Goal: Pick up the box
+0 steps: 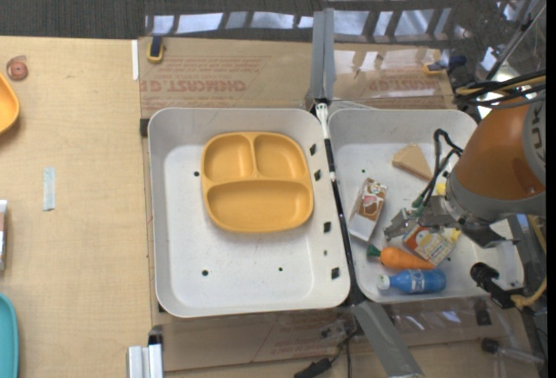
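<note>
While poised low over the clutter in the right shallow white plastic bin, with the grey two-finger gripper just right of the small flat red-and-white printed box — approach step, judged early, nothing pinched, finger state cannot be told from this slant. Next called for: a short shift left onto the box, lying flat near that bin's left wall, apart from neighbours. Counted — one box, one orange carrot, one blue plastic bottle, one tan wedge, one crumpled packet; left white bin: one yellow three-compartment plate.
</note>
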Controlling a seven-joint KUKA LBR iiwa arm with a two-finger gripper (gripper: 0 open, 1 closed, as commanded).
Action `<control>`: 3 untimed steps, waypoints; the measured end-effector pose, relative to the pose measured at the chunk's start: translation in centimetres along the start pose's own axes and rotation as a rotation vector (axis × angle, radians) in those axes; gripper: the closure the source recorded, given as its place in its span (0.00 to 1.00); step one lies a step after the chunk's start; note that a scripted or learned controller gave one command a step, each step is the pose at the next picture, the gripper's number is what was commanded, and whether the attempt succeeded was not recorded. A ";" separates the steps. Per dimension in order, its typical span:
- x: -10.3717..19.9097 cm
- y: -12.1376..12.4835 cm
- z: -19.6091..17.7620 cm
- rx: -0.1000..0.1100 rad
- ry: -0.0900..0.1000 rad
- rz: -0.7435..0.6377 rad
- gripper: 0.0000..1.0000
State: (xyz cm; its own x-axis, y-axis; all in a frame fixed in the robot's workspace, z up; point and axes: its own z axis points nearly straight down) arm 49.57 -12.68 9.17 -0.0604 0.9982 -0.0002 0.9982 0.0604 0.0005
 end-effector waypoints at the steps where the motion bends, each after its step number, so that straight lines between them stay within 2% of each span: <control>1: -0.2 0.0 -0.9 0.000 -0.001 0.005 1.00; 2: 4.3 -1.5 -9.9 0.002 0.000 -0.128 1.00; 3: 4.3 -1.5 -9.9 0.002 0.000 -0.128 0.00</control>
State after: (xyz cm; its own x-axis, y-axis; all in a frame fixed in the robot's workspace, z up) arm 47.80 -8.48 19.08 -0.1872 0.9823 -0.0001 0.9823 0.1872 -0.0013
